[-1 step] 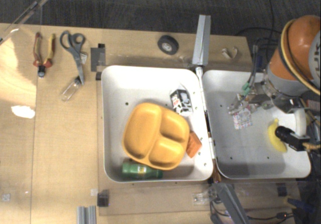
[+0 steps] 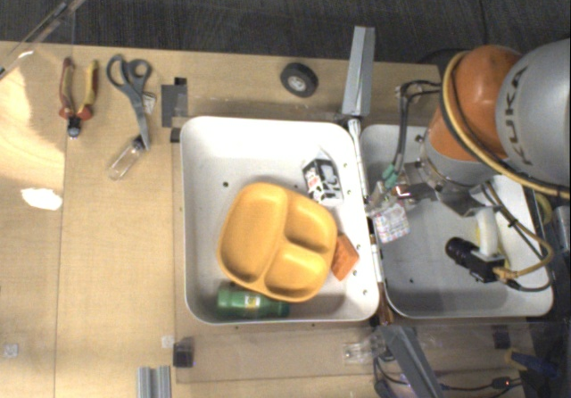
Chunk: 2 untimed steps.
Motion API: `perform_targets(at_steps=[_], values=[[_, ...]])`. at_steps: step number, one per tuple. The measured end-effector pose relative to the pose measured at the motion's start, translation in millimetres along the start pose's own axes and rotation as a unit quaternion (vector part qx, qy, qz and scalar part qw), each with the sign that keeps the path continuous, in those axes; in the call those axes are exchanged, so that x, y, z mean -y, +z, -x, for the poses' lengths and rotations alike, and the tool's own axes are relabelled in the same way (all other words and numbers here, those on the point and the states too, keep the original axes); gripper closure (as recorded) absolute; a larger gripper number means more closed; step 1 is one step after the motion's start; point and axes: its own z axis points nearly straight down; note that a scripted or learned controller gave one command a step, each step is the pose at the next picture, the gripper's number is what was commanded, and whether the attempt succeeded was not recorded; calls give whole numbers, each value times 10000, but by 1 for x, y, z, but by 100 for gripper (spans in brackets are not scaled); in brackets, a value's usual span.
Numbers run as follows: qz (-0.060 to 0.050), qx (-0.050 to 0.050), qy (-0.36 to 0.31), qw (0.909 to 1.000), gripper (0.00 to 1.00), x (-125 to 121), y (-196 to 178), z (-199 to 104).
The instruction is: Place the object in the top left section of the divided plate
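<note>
A yellow divided plate (image 2: 277, 240) lies in the left bin (image 2: 201, 209), tilted a little, with three sections. Against its right rim rests a small orange block (image 2: 344, 257). A green can (image 2: 252, 302) lies on its side under the plate's near edge. A black-and-white packet (image 2: 321, 179) lies just beyond the plate's far right. My gripper (image 2: 390, 213) hangs over the left edge of the right bin (image 2: 419, 285), close to the wall between the bins. A small pale, speckled thing (image 2: 391, 227) shows at its tip; whether it is held is unclear.
On the bench to the left lie scissors (image 2: 134, 93), red-handled pliers (image 2: 76, 93) and a clear tube (image 2: 125, 158). A roll of black tape (image 2: 299, 78) sits behind the left bin. A grey metal post (image 2: 359, 70) stands between the bins at the back.
</note>
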Motion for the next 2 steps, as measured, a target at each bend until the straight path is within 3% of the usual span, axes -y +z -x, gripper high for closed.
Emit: perform_targets(at_steps=[1, 2], values=[[7, -6, 331, 9995, 100, -6, 2, -64], [7, -5, 334, 9994, 0, -6, 2, -64]])
